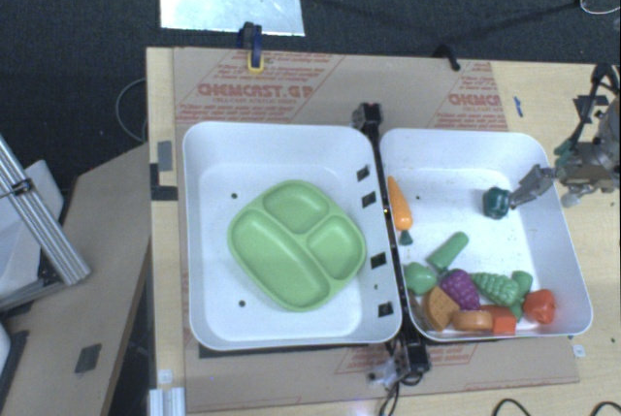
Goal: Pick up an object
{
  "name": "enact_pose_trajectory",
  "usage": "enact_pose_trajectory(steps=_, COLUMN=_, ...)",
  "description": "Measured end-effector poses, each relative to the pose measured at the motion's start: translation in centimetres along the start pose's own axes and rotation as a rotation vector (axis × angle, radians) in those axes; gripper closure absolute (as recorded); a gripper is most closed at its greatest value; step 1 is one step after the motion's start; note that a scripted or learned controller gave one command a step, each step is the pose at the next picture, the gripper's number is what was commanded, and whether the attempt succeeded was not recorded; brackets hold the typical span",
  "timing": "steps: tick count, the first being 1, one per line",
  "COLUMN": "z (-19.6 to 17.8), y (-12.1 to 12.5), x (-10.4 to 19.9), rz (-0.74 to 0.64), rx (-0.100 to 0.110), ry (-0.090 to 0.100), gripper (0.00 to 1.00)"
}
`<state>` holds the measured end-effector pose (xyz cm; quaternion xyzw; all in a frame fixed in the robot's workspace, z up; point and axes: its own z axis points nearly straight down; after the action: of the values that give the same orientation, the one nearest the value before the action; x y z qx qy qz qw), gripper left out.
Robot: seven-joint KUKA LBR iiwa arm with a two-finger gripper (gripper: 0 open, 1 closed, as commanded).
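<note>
Two bins: a pair of shallow white plastic bins sit side by side on the bench, the left bin (209,210) and the right bin (456,162).
Left bin contents: one pale green divided plastic plate (296,244) lies near the middle, with bare floor all round it.
Right bin contents: a heap of toy food crowds the lower part, among it a purple grape bunch (460,288), a red tomato-like piece (539,305) and a green cucumber-like piece (448,249); an orange toy carrot (399,202) lies along the bin's left wall.
Task's thing: a small dark teal rounded object (497,203) sits alone in the right bin's upper right, well apart from the heap.
End effector: the grey end effector (525,189) reaches in from the right of the frame and its tip touches or nearly touches the teal object; whether it is open, closed or gripping I cannot tell.
Step in hand: I judge it to be the approach or the grasp itself, with no lift yet evident.
Next move: it likely calls for a secure closing on the teal object, then a straight rise.
Edges: the bin's right wall is just beside the end effector, so sideways travel looks tight.
Open room: bare floor lies to the left of and above the teal object.
</note>
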<state>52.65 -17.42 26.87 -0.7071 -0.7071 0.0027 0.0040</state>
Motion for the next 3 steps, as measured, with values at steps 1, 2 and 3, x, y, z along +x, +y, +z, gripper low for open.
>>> enact_pose_trajectory(steps=1, z=-0.6, y=0.2, x=0.0, rz=-0.003, rx=-0.011, ry=-0.002, gripper=0.00)
enact_pose_trajectory(steps=2, z=5.6, y=0.4, x=-0.1, rz=-0.001, rx=-0.009, ry=-0.001, gripper=0.00)
enact_pose_trajectory(steps=3, z=11.1, y=1.3, x=0.4, rz=-0.002, rx=-0.008, ry=-0.001, gripper=0.00)
